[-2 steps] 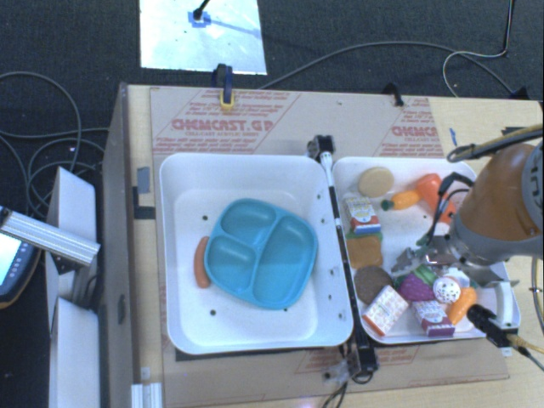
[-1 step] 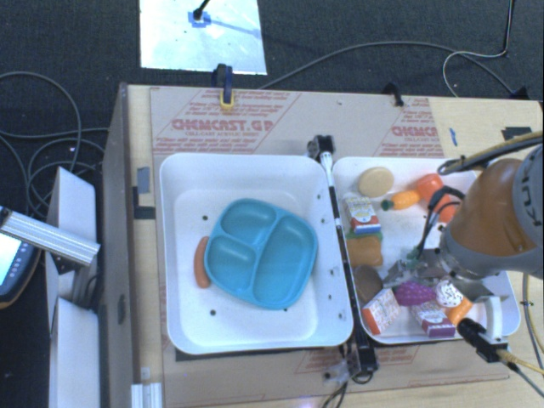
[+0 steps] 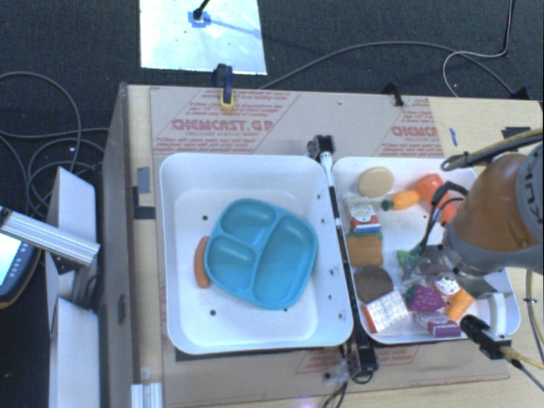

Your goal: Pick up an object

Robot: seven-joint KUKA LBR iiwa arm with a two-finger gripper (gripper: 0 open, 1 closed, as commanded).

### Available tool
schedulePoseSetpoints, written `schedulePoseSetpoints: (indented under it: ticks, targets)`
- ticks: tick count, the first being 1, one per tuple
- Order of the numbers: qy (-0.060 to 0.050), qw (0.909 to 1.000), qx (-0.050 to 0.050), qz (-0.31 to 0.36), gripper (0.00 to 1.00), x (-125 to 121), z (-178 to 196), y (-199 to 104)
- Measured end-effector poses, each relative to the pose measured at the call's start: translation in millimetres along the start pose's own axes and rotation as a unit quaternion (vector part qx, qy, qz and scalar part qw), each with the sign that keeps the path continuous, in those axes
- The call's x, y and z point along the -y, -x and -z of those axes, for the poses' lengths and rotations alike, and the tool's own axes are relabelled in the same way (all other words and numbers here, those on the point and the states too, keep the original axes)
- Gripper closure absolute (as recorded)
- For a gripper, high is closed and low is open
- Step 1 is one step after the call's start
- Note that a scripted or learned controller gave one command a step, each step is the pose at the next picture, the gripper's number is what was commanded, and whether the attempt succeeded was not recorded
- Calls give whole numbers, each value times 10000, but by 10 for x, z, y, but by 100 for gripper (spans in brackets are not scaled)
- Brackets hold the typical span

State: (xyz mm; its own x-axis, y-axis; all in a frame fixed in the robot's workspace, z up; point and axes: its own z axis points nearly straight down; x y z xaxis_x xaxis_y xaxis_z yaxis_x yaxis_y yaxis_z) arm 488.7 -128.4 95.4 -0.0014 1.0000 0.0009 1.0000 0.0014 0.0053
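The right bin (image 3: 476,167) holds several toy foods: a tan bun (image 3: 375,181), an orange carrot (image 3: 405,200), a small red and white carton (image 3: 365,217), a brown toast slice (image 3: 365,249), a dark brown patty (image 3: 371,282), a red and white box (image 3: 386,310), purple grapes (image 3: 424,297) and a pink box (image 3: 439,326). The arm's orange band (image 3: 501,204) hangs over the bin's right half. My gripper (image 3: 418,268) points down beside the grapes, near a grey-green item; its wrist hides what lies under it.
The left bin (image 3: 183,185) holds a blue divided plate (image 3: 259,252) and an orange-red sausage (image 3: 201,262) at the plate's left. Cardboard (image 3: 255,126) lies under both bins. A black divider clamp (image 3: 324,150) sits between the bins. Cables run behind the bench.
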Motion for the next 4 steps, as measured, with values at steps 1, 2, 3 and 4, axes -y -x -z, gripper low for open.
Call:
schedulePoseSetpoints:
  ticks: [1, 2, 3, 4]
  targets:
    - [-3, 10000, 13, 5, 100, 5, 1077, 198]
    - [-11, 10000, 6, 10, 100, 5, 1499, -103]
    - [-14, 10000, 12, 15, 100, -1809, 1328, 238]
    - [-20, 10000, 11, 5, 100, -1195, 1172, 312]
